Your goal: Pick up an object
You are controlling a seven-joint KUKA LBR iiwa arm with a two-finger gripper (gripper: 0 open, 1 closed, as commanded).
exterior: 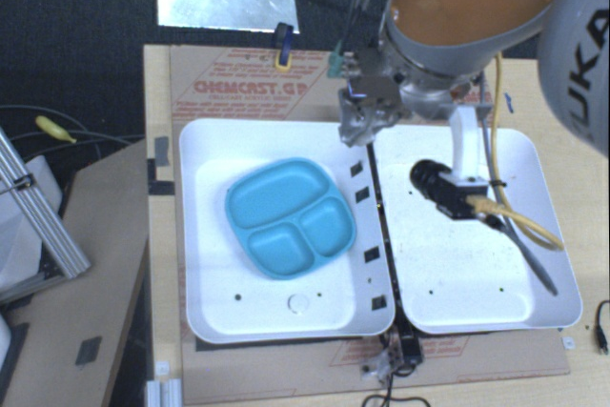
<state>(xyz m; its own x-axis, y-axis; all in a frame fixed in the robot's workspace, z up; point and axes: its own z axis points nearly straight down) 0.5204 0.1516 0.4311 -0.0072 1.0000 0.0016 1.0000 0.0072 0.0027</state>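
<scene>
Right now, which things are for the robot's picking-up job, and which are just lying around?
For the job:
- blue divided plate in the left bin
- gripper, hanging over the bins' far edge

Just lying about:
- right bin
- cardboard sheet under the bins
- yellow-handled clamp

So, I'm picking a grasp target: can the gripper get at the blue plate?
Probably yes: the blue plate lies uncovered in the left bin, and the gripper hangs just beyond its far corner.
</scene>
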